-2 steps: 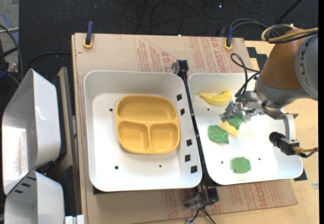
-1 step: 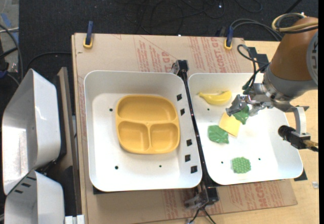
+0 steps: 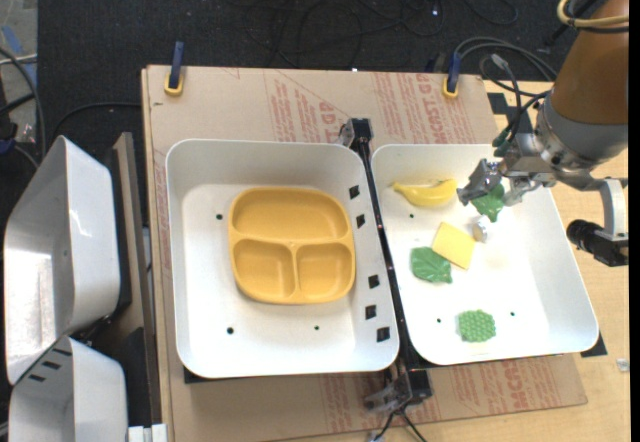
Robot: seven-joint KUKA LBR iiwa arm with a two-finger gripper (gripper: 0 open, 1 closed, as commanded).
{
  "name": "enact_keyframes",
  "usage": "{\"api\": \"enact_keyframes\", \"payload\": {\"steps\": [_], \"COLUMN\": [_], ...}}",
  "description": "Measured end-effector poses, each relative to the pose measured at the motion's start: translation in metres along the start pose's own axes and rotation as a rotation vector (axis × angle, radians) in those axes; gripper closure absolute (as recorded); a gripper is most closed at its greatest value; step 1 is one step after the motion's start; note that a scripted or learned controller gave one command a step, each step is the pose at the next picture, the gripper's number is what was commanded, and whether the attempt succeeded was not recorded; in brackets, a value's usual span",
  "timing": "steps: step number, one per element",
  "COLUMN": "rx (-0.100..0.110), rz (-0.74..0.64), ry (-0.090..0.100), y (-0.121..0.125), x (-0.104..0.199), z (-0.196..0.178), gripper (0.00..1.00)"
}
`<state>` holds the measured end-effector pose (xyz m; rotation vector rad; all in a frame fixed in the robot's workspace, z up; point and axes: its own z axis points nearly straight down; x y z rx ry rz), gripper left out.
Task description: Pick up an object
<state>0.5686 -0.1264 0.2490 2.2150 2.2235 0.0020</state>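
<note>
Right bin, holding the loose items | arm, entering from 3 o'clock | gripper, low at the bin's 12 o'clock, fingers closed around a green piece | banana lying at its 9 o'clock, long axis 9-to-3.

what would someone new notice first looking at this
Probably the big yellow divided tray, alone in the left bin. Next the grey-and-orange arm coming in from the right, its claw over the right bin with a green piece at its tip, beside a banana.
</note>
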Motion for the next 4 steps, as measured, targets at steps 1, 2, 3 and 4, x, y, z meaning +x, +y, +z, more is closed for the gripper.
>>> {"api": "enact_keyframes", "payload": {"steps": [1,2,3,4], "rx": [0.004,0.002,0.004,0.003], "rz": [-0.001,-0.001,-0.002,-0.003], "ry": [0.001,0.001,0.001,0.001], "y": [0.000,0.011,0.022,0.027], "x": [0.045,0.097,0.143,0.190], "z": [0.006,0.000,0.015,0.025], "gripper": [1.00,1.00,1.00,1.00]}}
